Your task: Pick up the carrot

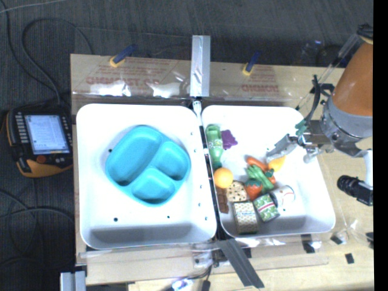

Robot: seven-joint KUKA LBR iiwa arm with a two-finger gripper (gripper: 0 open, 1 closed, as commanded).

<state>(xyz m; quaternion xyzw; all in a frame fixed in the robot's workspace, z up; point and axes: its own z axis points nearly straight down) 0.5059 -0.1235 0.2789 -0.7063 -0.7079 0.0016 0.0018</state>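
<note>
Gripper (280, 148) hangs over the right bin (315, 187), reaching in from the right, its two grey fingers spread apart with nothing between them. Just below and left of it lies the carrot (256, 162) (orange, slanted), resting on the toy pile beside a green vegetable (260, 176). Over in the left bin (97, 126) sits a blue divided tray (148, 163).

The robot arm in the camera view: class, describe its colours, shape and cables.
The arm is a rounded grey body with a broad orange band above the wrist. Thin dark cables loop beside it. Its claw is a slim grey metal part sticking out from the wrist.
</note>
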